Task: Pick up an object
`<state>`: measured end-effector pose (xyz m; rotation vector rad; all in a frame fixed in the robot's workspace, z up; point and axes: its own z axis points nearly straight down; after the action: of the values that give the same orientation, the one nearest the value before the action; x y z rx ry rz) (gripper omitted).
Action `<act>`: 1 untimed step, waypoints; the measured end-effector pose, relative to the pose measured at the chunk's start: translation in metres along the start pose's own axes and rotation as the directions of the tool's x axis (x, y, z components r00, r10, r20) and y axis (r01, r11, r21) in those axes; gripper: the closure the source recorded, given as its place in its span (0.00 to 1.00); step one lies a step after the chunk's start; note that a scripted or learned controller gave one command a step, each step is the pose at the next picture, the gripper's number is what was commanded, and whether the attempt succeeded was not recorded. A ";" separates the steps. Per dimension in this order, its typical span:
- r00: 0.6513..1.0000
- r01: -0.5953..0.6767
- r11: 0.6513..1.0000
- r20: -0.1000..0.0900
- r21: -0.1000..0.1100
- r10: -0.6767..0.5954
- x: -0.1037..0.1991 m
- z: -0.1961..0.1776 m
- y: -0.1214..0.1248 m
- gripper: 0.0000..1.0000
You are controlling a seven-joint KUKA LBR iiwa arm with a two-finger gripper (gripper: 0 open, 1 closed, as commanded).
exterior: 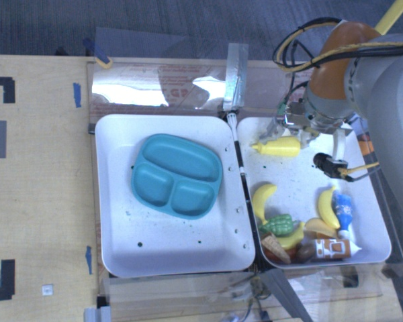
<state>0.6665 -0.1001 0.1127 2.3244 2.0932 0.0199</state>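
Jaws of the gripper (pixel 297 127) are too hard to make out from above to tell whether they are parted or closed. At the near end of the right bin (pixel 384 245) lies a heap of toy food with two bananas (pixel 262 199). Farther back, a yellow bottle (pixel 279 147) lies on its side on the bin floor, its nozzle pointing left, just beside the gripper at the far end.
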 end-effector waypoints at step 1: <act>0.985 0.174 0.985 0.000 0.000 -0.174 -0.022 -0.002 0.008 0.00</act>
<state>0.6716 -0.1232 0.1152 2.1320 2.2878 0.0177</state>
